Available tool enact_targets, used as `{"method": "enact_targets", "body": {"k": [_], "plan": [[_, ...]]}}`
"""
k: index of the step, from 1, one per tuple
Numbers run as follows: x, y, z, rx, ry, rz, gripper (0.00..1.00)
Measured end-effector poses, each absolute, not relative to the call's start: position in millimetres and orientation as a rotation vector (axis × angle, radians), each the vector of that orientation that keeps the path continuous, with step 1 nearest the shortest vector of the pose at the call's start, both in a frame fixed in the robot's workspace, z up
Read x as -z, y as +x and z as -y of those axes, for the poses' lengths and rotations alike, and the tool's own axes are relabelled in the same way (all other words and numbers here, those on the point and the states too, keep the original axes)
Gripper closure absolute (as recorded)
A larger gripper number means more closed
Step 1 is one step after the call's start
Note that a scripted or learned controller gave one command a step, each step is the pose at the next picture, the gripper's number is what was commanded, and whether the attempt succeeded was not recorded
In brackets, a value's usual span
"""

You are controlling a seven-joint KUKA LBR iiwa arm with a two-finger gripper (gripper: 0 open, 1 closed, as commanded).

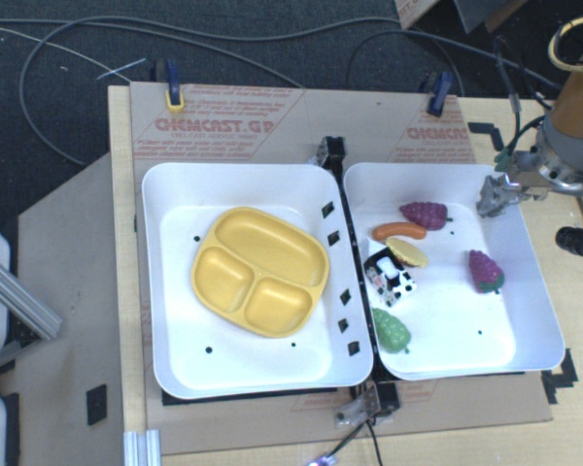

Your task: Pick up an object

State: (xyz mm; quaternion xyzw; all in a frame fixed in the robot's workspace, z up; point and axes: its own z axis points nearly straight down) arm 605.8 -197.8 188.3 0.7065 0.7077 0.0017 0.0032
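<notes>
The right bin point(525, 348) holds several toy foods. A purple grape bunch point(424, 213) lies at the back, an orange hot dog point(399, 231) beside it, and a yellow piece point(407, 252) just below. A black-and-white toy cow point(390, 278) lies near the bin's left wall, with a green leafy piece point(392, 331) in front of it. A second purple grape bunch point(485, 270) sits at centre right. My gripper point(497, 195) hovers over the bin's back right corner, apart from every object, with nothing visibly held.
The left bin point(165, 289) holds a yellow divided plate point(259, 271). A black divider with clips point(338, 250) runs between the bins. Blue clamps point(174, 85) point(438, 93) hold the board at the back. Cables lie across the dark floor behind.
</notes>
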Motion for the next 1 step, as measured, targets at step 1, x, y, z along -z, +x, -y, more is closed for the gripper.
{"method": "enact_targets", "body": {"k": [1], "plan": [[-243.6,612.8,207.0,-0.006,2.214,-2.218,1.00]]}}
